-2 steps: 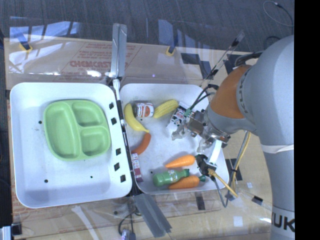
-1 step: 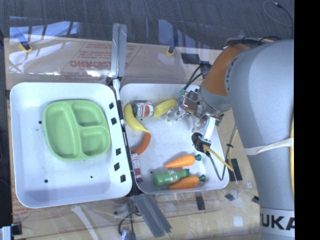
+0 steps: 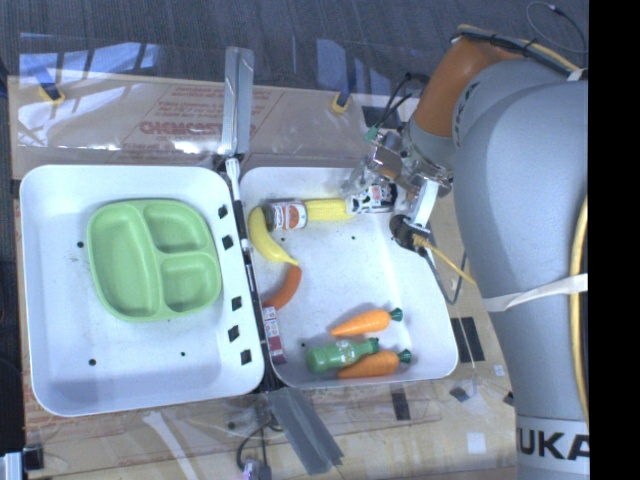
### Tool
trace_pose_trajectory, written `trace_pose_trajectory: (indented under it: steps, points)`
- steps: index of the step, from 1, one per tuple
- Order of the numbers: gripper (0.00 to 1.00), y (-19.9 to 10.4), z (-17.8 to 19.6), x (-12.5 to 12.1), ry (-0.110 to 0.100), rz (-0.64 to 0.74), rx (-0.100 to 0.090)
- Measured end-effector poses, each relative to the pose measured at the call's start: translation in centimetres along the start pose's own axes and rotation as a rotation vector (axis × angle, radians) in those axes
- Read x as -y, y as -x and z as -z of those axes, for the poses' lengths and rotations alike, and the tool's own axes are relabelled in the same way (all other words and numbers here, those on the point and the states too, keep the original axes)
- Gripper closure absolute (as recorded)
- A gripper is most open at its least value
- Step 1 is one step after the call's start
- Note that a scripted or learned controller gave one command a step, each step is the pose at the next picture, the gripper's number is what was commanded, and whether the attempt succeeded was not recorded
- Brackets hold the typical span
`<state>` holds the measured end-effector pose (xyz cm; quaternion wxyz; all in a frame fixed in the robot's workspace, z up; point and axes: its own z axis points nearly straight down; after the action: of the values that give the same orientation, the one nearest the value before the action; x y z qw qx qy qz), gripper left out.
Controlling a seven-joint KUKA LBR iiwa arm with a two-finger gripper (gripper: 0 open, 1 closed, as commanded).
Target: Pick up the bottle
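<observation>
We see the green bottle [image 3: 341, 354] lying on its side at the lower middle of the frame, wedged between two carrots [image 3: 362, 321] in the right bin [image 3: 420, 288]. The claw [image 3: 375, 196] hovers at the bin's upper edge, well apart from it; its state we cannot tell. A descent could catch a carrot instead.

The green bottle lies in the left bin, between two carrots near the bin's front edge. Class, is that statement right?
Not quite. The camera view shows the green bottle in the right bin, not the left. The left bin holds a green divided plate. The rest stands: the bottle lies between two carrots near the bin's front edge.
</observation>
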<state>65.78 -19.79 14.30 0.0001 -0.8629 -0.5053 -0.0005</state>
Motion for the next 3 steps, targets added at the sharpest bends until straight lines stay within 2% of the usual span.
trace_pose_trajectory:
  steps: [1, 2, 3]
  points:
    - [0.0, 1.2, -5.1, 2.7, -0.007, -0.315, 0.001]
    - [1.0, 0.9, -4.1, 2.8, -0.012, -0.306, 0.001]
    - [1.0, 0.6, -2.5, 1.1, -0.022, 0.096, 0.006]
